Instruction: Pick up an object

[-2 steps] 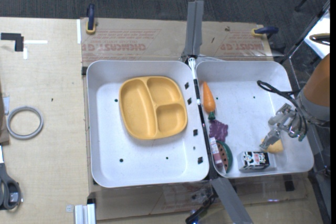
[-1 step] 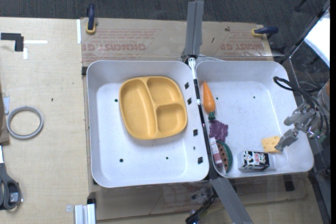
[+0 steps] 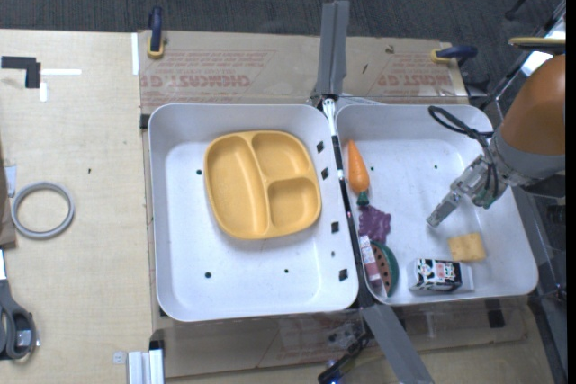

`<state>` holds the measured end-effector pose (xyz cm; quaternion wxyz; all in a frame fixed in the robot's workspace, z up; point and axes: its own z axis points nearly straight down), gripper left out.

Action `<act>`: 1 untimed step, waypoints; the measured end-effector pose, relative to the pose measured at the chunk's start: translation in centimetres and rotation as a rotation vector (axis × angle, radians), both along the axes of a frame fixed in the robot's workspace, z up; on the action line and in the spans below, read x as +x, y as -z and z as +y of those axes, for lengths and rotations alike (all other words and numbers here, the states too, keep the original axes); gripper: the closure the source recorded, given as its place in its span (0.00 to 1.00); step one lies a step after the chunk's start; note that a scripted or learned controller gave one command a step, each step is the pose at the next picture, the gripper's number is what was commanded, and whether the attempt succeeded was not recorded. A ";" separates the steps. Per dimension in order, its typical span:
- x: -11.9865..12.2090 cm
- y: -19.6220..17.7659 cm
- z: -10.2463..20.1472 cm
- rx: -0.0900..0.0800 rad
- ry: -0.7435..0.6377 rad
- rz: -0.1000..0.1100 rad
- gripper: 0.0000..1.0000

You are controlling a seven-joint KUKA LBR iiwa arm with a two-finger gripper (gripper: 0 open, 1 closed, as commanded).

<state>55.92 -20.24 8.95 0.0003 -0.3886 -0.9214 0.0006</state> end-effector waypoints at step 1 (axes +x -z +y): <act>6.0 0.0 -0.5 0.000 -0.051 -0.001 0.00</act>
